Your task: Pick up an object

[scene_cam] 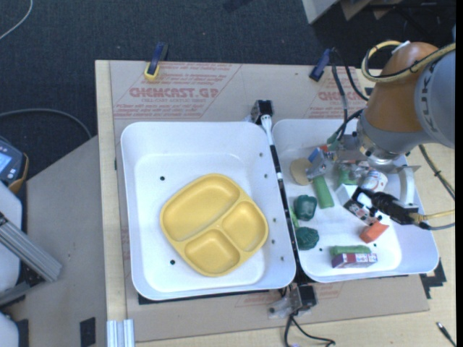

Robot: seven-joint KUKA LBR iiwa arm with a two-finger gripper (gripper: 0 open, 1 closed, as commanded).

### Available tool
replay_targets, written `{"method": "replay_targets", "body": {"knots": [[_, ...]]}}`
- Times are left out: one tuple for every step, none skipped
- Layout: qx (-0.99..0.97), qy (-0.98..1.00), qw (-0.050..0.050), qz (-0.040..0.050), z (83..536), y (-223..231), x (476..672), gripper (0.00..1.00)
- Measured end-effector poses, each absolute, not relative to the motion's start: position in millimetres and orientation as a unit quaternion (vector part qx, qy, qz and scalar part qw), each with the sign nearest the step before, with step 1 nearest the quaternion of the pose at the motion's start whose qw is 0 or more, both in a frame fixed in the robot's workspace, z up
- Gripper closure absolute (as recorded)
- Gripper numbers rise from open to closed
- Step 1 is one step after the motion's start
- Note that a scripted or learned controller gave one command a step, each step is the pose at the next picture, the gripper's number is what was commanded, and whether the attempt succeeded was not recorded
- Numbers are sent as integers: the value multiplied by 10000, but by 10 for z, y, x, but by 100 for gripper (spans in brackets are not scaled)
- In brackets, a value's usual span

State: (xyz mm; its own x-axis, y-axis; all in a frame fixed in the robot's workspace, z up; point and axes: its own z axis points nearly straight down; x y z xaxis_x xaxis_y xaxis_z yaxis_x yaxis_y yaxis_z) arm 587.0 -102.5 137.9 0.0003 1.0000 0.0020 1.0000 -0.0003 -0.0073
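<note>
My gripper hangs low over the back of the right bin, below the grey wrist and orange band. Small objects crowd around it. A blue and grey piece lies at its left side, and a tan round disc lies just beyond that. A green bar rests below the gripper. Two dark green lumps lie near the bin's left wall. An orange piece and a green and red box lie toward the front. I see nothing clearly held.
The left bin holds a yellow divided plate. A black divider strip runs between the bins. Blue clamps sit at the board's back edge.
</note>
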Motion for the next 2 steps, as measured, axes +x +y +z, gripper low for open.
{"method": "replay_targets", "body": {"knots": [[-7071, -7071, 26, 14, 847, -1016, 5861, 0], [-7077, -7065, -3, -3, 985, -1024, 5875, 100]]}}
